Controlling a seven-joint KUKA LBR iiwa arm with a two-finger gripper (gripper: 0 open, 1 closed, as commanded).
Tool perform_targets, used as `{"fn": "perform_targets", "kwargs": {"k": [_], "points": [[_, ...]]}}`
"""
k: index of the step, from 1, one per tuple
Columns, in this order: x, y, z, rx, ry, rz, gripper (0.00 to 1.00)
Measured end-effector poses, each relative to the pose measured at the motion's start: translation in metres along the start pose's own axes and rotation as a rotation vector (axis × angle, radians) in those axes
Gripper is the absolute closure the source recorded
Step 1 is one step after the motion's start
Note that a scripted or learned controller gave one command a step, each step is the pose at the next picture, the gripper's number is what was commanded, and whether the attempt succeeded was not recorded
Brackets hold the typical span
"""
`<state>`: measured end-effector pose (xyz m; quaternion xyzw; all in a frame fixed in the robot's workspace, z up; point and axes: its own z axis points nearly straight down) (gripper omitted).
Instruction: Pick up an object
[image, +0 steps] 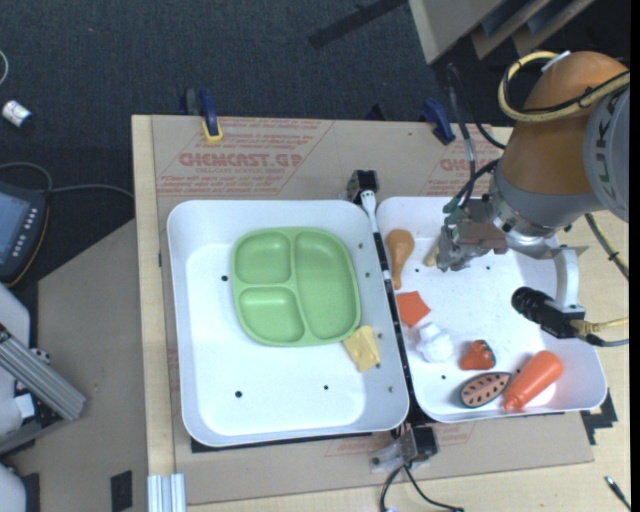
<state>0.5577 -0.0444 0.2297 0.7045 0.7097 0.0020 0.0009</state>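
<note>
The gripper (452, 250) hangs low in the right bin (590, 395), just right of the tan pear-shaped toy (399, 248). Finger spacing cannot be judged, and contact with the toy cannot be confirmed. The arm (560, 150) hides the bin's upper right corner. The orange carrot (533, 379) lies well below the gripper.

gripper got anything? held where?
Nothing seen in the gripper. It hangs over the right bin, beside the drumstick, apart from it.
</note>
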Motion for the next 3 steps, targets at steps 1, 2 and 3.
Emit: {"fn": "perform_targets", "kwargs": {"k": [1,2,3], "points": [[0.054,0.016,-0.005,0.001,0.000,0.001,1.00],[0.059,0.016,0.008,0.008,-0.001,0.006,1.00],[0.059,0.018,0.005,0.003,-0.002,0.007,1.00]]}}
